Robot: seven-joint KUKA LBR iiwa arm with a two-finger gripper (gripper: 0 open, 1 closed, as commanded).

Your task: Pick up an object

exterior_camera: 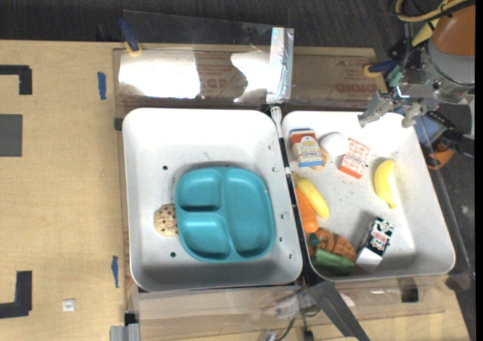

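teal tray [224,213], yellow banana [386,182], white bins [143,136]

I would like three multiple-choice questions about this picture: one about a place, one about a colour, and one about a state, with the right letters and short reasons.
1. Where does the cookie lie?
A. in the right bin, beside the banana
B. in the left bin, at the tray's left edge
C. on the bench outside both bins

2. What colour is the tray?
A. teal
B. red
C. yellow

3. Where is the gripper now?
A. low in the left bin, over the tray
B. pressed on the banana
C. above the far right corner of the right bin, touching no object

Answers:
1 B, the cookie sits against the left side of the tray in the left bin.
2 A, the divided tray is teal.
3 C, the gripper hangs at the upper right, apart from the banana and the cartons.
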